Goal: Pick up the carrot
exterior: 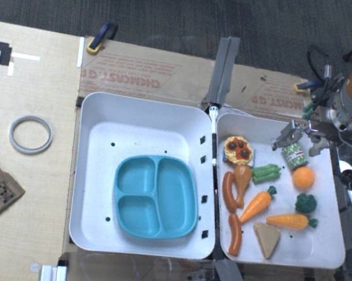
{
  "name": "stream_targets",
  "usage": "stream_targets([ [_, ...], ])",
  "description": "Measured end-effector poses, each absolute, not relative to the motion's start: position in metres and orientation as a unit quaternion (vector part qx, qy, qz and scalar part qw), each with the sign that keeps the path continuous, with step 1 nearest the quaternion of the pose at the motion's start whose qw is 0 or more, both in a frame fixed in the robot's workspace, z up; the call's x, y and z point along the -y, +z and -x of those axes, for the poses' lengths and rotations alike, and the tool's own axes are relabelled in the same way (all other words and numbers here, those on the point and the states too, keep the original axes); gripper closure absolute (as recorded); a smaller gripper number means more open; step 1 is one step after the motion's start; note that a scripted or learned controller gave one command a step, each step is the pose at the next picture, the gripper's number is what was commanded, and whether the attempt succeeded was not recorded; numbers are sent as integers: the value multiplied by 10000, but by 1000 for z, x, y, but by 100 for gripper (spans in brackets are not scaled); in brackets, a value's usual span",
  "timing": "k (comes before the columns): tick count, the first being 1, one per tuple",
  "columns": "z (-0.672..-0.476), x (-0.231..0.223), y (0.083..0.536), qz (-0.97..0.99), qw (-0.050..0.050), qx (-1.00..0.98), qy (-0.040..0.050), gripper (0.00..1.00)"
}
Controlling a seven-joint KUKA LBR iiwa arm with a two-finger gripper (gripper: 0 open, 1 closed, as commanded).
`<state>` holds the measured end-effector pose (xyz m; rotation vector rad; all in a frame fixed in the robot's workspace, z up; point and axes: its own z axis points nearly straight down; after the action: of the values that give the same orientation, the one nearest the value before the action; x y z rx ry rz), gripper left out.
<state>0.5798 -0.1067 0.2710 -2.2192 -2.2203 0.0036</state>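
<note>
Two carrots lie in the right bin [323, 256]. One carrot [255, 206] lies slanted in the middle, its green top toward the back right. The other carrot [288, 220] lies flat to its right, leaves pointing right. My gripper [299, 143] hangs over the bin's back right part, well behind both carrots. Its fingers are spread open, and a small green and white item [291, 155] sits just below them. I cannot tell whether they touch it.
Around the carrots are an orange [302, 178], broccoli [306, 203], a green vegetable [265, 174], a small pizza [238, 150], a drumstick [241, 177], sausages [234, 234] and a bread wedge [267, 239]. The left bin [94, 157] holds a blue divided plate [156, 197].
</note>
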Motion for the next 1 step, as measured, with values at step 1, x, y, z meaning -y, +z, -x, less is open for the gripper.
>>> stream_targets([
  [1, -525, 99, 120, 7157, 11, 6984, 10, 0],
])
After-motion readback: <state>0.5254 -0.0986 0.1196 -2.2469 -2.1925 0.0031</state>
